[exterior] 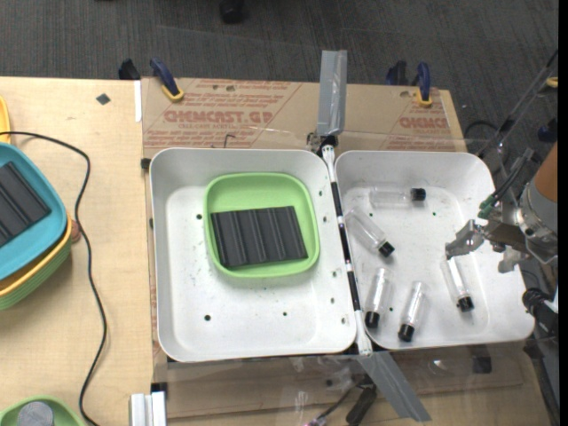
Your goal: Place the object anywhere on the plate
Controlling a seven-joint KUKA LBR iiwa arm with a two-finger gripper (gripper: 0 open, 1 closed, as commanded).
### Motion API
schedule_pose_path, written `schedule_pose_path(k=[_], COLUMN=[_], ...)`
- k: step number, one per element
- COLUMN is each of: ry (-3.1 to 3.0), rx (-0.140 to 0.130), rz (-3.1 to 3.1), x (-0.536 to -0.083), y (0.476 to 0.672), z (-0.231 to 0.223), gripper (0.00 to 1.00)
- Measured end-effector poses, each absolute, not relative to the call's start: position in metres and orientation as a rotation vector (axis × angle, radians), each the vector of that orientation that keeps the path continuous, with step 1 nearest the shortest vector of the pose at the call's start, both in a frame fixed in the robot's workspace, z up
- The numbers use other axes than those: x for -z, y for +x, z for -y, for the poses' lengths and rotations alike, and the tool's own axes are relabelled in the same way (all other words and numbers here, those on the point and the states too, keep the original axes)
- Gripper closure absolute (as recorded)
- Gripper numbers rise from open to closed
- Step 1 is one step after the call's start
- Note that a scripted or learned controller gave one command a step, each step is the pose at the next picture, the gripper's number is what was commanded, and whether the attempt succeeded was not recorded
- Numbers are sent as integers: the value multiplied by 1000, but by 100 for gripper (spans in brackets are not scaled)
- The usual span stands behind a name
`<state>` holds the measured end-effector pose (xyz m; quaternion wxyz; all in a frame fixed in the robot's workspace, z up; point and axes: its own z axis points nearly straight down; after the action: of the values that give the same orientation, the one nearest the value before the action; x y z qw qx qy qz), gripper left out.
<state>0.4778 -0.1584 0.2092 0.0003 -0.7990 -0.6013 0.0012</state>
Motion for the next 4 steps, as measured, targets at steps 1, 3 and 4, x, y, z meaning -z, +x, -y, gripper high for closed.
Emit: schedule_pose_path(k=[1,3,4], ry=[-2630,-2937,-3016], rx=[-6,-10,-9], rz=[1717,1115,880], x=[-238,-418,-420], y=[477,501,540], z=[208,212,219], gripper=[0,0,0])
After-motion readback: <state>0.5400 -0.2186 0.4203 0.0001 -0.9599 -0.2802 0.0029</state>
